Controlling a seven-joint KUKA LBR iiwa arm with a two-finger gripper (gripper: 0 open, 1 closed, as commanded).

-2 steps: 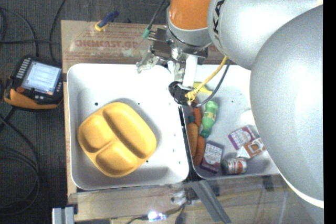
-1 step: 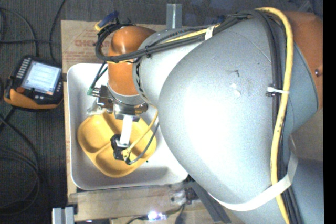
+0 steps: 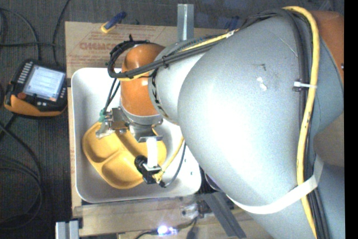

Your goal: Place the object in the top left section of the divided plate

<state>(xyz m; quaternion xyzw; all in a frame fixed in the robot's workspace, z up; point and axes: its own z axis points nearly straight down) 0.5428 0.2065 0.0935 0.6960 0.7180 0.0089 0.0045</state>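
Divided plate (image 3: 109,164) is glossy yellow, with raised ridges. My gripper (image 3: 130,130) covers its 1 o'clock part; open or closed, I cannot tell.

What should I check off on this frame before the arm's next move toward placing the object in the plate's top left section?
1. Plate position: the yellow divided plate lies inside the white bin. Ok.
2. Tool position: the gripper is over the plate, above its upper right part. Ok.
3. Object in the grasp: the wrist hides it from above. Cannot tell.
4. Top left section free: the part that shows looks bare, but the gripper covers the rest. Cannot tell.
5. Surroundings: the teach pendant sits off the bench, away from the arm. Ok.
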